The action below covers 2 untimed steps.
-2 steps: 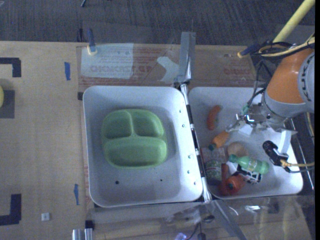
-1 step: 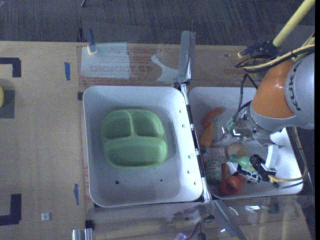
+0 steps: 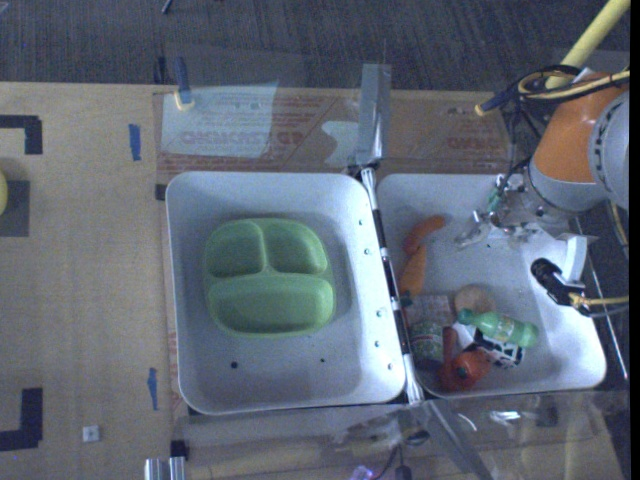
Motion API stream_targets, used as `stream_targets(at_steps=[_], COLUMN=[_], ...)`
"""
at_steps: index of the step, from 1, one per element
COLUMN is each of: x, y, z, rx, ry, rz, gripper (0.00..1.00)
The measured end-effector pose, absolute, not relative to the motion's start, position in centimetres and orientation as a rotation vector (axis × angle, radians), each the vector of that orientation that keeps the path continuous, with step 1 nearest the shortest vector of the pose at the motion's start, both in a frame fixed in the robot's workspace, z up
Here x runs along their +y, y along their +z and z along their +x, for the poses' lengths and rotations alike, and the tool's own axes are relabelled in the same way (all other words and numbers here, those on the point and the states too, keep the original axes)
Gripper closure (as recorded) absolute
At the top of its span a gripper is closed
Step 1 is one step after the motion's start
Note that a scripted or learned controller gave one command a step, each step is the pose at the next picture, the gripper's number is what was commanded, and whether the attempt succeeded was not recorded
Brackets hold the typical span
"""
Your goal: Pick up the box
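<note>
Box, small, flat, rectangular, cardboard, with dark green-and-red print [image 3: 430,330]: it lies in the right shallow white plastic bin [image 3: 560,313], in the near-left part, just beside the wall that bin shares with its neighbour.

Camera view:
- The box's long axis looks to run roughly parallel to that shared wall, top to bottom of the frame. The print is too blurred to read.
- Crowded spot. A red rounded item [image 3: 464,368] is touching or nearly touching the box's lower right corner. A green plastic bottle with a white label [image 3: 498,327] lies just to its right, and a tan round piece [image 3: 473,298] sits near its upper right.
- Two orange elongated pieces [image 3: 420,243] lie above the box along the same wall.
- The metal two-finger gripper [image 3: 497,218] hangs over the far half of the right bin, under the grey wrist with the orange band [image 3: 570,143]. Whether it is wide or narrow cannot be told: too small and cluttered with cables. Nothing is seen held in it.
- Key relation: the box lies down and to the left of the gripper in frame, near but clearly apart, with the tan piece about between them.
- Judgement: the grasp is not started. The next move needs travel toward the near-left corner, with the jaws set across the box's short side. Risk: bumping the bottle or the red item.
- The left white bin [image 3: 190,268] holds a green three-compartment plastic plate [image 3: 268,276], not involved.
</note>
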State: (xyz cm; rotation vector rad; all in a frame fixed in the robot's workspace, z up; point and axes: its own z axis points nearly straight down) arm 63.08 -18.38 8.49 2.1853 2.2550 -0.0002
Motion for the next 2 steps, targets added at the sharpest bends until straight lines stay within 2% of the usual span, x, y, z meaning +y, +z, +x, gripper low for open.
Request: stream_targets(at_steps=[1,2], x=[-18.3,-17.8], y=[9.6,8.6], z=[63.3,64.2], rx=[2.257,2.199], ry=[0.002,0.001], rz=[2.178,2.238], gripper=[1.0,1.0])
